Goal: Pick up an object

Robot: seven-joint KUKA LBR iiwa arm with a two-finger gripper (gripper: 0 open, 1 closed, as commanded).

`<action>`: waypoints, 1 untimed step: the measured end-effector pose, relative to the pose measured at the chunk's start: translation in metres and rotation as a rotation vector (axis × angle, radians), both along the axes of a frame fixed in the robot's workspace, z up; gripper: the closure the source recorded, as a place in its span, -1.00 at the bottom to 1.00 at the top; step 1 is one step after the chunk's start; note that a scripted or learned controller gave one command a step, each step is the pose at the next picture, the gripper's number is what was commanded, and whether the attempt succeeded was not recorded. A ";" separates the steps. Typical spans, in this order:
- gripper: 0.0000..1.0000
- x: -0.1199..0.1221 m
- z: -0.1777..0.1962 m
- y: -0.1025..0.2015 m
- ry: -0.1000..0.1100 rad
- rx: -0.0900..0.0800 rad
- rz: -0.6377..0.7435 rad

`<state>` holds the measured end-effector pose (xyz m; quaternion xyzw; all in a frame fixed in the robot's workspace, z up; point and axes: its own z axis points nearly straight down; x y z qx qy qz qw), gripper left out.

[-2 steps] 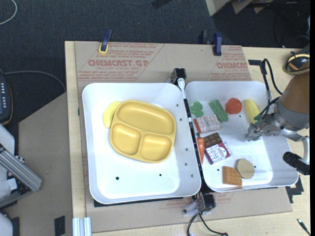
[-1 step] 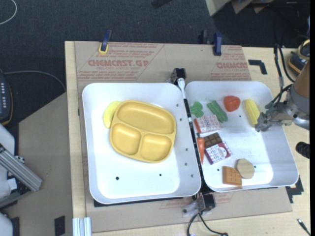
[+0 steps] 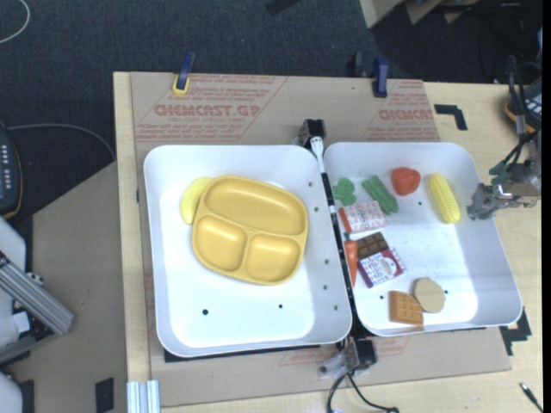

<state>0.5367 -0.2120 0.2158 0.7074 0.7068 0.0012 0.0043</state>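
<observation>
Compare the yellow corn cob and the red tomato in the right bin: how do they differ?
The corn cob is yellow, long and lies lengthwise near the bin's right side; the tomato is red, round and shorter, sitting to the corn cob's left. Both are toy foods in the right bin.

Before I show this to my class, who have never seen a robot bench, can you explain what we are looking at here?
This is one camera fixed above a workbench, looking down at a slant. Two shallow white plastic bins sit side by side. The left bin holds a yellow plastic divided tray with a small yellow piece tucked under its left edge. The right bin holds toy food: a yellow corn cob, a red tomato, green pieces, small snack packets, a brown cracker and a round beige biscuit. At the right edge, the robot arm's metal gripper hovers over the right bin's rim. Nothing appears between its jaws.
</observation>
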 end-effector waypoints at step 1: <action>1.00 0.001 0.010 -0.001 0.004 0.002 0.001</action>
